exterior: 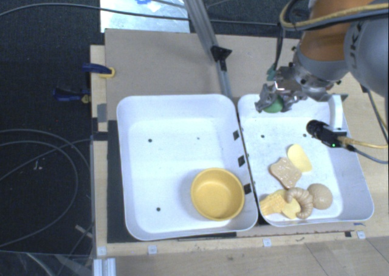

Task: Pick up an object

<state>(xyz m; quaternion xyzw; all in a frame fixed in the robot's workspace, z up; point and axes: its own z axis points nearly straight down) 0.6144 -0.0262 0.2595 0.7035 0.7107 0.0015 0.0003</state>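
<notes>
My gripper [273, 101] hangs over the far left corner of the right bin [352, 177]. A small green object [273, 107] shows between its fingers, and the gripper is shut on it. Lower in the same bin lie a pale yellow flat piece [299, 158], a tan toast-like piece [285, 172], a round beige piece [321, 196], a curled tan piece [300, 199] and a yellow wedge [273, 203]. A yellow bowl [217, 193] sits in the near right part of the left bin [158, 129].
A slanted grey pole [203, 22] ends at a black clamp just behind the bins' shared wall. A black connector with a yellow cable [322, 130] hangs over the right bin's right side. The arm's orange band [340, 1] looms above the far right.
</notes>
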